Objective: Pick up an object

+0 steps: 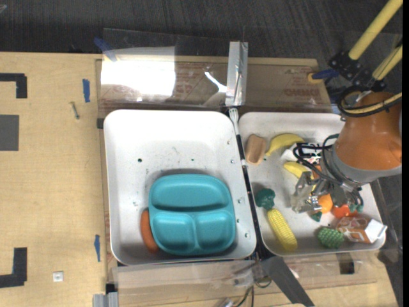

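So the gripper (307, 196) is down in the right bin (268, 121), lower right of the frame, sitting in the middle of the toy food pile. Honestly I can't tell how the jaws stand; it's a tangle of metal and the orange-banded arm (367, 142) covers the top of it. Nothing looks clamped in there, so I'd call the pick not done yet.

What's around it: a corn cob (281, 229) just below and left, a dark green veggie (264, 198) to its left, a small yellow piece (295, 169) right above it. A banana (284, 142) and a tan bread-looking chunk (255, 149) sit further up the bin. To the right of the gripper there's a little orange thing (325, 203) touching or nearly touching it, plus a green bumpy fruit (330, 237) and a carton (363, 230) in the lower right corner. My guess is the orange thing or the yellow piece is the target, but can't say which.

The left bin (121, 171) has a teal divided tray (192, 214) with an orange item (146, 230) peeking out from under its left edge, well away from the action.

Left to do: close on something, lift it clear.
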Robot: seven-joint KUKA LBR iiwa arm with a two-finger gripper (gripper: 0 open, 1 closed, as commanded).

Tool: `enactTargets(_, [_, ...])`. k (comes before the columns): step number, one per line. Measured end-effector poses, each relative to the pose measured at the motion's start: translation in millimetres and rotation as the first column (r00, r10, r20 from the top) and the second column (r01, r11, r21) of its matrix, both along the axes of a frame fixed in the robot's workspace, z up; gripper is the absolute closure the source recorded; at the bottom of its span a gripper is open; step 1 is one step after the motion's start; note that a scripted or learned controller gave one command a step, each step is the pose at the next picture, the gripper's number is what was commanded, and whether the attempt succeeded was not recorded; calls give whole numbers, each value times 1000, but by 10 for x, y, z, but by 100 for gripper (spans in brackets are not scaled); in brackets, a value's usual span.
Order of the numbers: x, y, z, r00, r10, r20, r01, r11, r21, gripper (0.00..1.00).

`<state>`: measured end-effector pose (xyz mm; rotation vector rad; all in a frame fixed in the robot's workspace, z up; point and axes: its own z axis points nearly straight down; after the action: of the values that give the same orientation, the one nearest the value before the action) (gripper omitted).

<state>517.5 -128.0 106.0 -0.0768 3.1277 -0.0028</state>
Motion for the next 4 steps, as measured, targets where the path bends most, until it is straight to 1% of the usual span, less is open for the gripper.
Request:
enactTargets(1, [219, 269, 1202, 999, 51, 4, -51, 999, -1, 100])
enactTargets(2, [920, 402, 1633, 998, 64, -1, -64, 998, 1, 100])
enactTargets(3, [1513, 604, 2234, 997, -72, 1, 72, 997, 3, 100])
enactTargets(4, [931, 347, 1795, 994, 109, -10, -109, 994, 1, 100])
